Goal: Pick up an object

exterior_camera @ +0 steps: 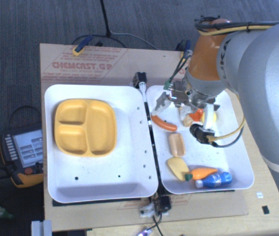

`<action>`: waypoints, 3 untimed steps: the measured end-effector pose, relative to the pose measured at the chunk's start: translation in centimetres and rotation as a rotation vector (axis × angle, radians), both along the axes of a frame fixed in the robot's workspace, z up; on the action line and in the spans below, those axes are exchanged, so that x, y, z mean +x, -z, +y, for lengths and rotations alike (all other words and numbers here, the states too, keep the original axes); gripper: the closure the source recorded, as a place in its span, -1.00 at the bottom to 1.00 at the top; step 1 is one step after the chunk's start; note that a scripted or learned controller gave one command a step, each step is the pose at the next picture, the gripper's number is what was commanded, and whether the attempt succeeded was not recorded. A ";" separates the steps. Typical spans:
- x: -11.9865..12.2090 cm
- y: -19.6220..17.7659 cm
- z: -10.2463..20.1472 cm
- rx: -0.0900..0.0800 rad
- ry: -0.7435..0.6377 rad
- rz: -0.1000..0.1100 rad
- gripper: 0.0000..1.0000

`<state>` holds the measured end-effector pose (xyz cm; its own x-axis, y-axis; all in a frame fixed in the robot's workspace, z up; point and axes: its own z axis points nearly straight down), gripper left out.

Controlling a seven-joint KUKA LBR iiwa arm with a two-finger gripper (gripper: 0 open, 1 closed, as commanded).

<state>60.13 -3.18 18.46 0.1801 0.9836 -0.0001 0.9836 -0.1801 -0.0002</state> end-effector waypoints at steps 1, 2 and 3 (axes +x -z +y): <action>-2.3 0.1 1.1 0.000 -0.314 0.002 -1.00; -4.0 0.1 -0.6 0.000 -0.409 0.002 -1.00; -3.2 8.4 -9.4 0.000 -0.469 0.004 -1.00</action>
<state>56.92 -12.59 10.02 -0.2841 0.9588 -0.0001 0.9588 0.2840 -0.0039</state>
